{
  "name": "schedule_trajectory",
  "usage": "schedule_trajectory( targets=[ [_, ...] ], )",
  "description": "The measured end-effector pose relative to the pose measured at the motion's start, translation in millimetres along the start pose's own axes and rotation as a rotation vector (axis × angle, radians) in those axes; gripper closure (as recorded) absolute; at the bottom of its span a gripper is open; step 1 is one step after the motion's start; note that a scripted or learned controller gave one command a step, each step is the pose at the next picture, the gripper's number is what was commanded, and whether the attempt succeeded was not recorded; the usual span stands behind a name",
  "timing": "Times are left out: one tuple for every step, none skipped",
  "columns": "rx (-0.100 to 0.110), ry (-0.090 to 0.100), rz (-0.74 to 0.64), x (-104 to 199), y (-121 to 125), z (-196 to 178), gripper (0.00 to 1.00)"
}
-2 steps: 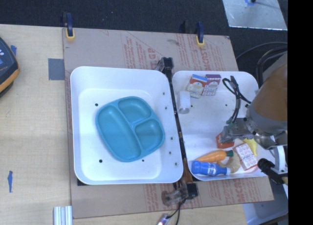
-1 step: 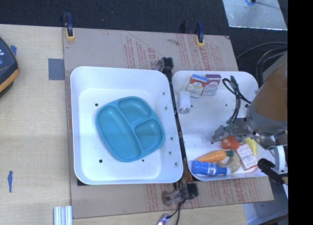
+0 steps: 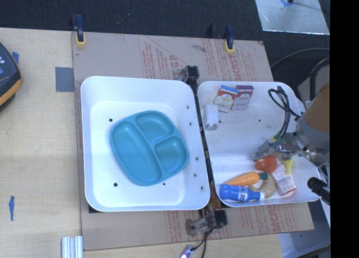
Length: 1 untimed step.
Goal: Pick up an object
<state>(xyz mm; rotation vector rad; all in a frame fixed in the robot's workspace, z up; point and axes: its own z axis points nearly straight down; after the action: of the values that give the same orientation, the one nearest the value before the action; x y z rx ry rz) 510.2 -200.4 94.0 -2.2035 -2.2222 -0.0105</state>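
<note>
The claw (image 3: 268, 151) hangs low in the right bin (image 3: 247, 133), at the frame's right, just above a red tomato-like toy (image 3: 267, 164); whether it is apart or together I cannot tell; nothing shows clamped in it. Left to right: a blue divided plate (image 3: 148, 147) lies in the left bin (image 3: 98, 139); then a small box (image 3: 234, 97) at upper centre, a blue bottle (image 3: 240, 194), an orange carrot (image 3: 244, 179). A good pick would centre over the tomato toy, clear of its neighbours, before closing. Labels are too small to read.
</note>
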Motion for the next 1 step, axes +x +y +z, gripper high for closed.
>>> schedule_trajectory(
  targets=[
    [-0.006,-0.011,0.001,-4.4,0.2,-10.6,1.00]
  ],
)
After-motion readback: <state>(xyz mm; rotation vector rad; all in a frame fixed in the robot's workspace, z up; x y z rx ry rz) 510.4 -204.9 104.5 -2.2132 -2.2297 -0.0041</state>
